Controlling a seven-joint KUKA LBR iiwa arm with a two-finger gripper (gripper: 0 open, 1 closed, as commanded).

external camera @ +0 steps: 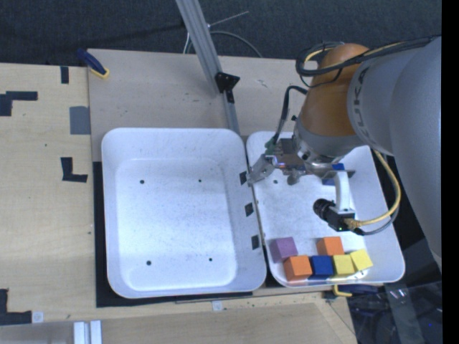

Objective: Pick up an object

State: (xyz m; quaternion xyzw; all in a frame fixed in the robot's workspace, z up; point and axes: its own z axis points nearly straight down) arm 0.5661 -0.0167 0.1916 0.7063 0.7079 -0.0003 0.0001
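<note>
Six small blocks sit huddled along the near edge of the right bin (380,192): a purple block (284,247), an orange block (297,266), a blue block (322,265), a second orange block (330,246) and two yellow blocks (353,262). None of them is in my grasp. My gripper (276,169) hangs over the far left corner of that bin, well apart from the cluster, with its fingers spread and nothing between them. So I judge the pick has yet to begin: I have to travel to the near edge, come down on one block and close on it.

The left bin (176,206) lies just beside the right one on a pale wooden bench (150,92). A slanted metal bar (204,38) crosses the bench's far edge, against a dark backdrop behind.
</note>
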